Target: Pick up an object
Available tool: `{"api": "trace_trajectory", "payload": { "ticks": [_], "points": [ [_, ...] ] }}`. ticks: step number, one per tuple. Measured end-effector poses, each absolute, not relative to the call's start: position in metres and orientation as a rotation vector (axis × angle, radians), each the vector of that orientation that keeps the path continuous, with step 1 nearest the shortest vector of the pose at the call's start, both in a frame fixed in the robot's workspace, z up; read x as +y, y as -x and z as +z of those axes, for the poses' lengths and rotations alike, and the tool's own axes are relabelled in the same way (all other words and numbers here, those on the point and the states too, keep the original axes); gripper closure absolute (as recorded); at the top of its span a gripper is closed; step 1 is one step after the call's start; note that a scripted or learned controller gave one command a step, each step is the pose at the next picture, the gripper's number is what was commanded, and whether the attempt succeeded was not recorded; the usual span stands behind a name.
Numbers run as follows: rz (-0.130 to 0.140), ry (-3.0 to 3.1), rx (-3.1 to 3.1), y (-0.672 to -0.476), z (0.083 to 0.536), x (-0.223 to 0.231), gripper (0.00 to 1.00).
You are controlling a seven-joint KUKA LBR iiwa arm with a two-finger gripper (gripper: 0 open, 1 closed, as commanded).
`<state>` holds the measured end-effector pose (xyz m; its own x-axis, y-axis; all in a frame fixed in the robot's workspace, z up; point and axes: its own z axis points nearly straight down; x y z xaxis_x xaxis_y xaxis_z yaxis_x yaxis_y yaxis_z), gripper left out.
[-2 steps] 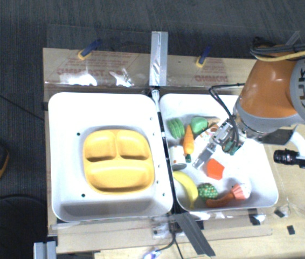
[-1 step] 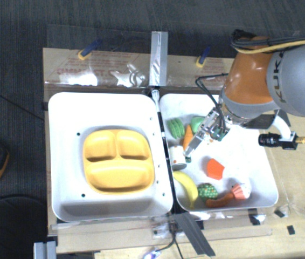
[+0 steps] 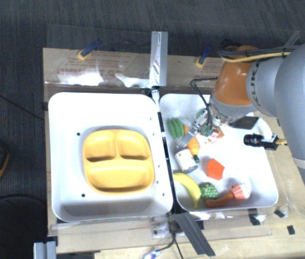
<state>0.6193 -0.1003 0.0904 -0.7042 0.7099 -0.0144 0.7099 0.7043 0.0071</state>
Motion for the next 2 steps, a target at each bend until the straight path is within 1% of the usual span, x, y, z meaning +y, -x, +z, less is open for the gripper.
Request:
{"api": "trace_trajectory", "payload": {
  "ticks": [1, 2],
  "points": [
    [-0.003, -1.196, 2.883, -0.621, 0.102, -0.100, 1.00],
    [-0.003, -1.308, 2.854, -0.638, 0.184, -0.049, 1.00]
  ]
}}
